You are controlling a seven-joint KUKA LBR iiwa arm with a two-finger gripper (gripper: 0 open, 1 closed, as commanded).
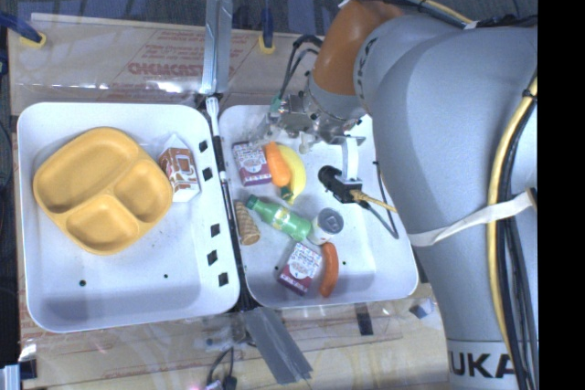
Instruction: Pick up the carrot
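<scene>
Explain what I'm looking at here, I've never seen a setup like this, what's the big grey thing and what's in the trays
The big grey thing is a robot arm, seen by one camera from above. Its end effector hovers at the top of the right white bin. That bin holds a carrot beside a banana, a green bottle, two small cartons and a sausage. The left white bin holds a yellow divided plate and another carton. Nothing appears held.

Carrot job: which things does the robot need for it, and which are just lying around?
Needed:
carrot
gripper

Just lying around:
banana
green bottle
yellow tray
two small cartons
hot dog
</scene>
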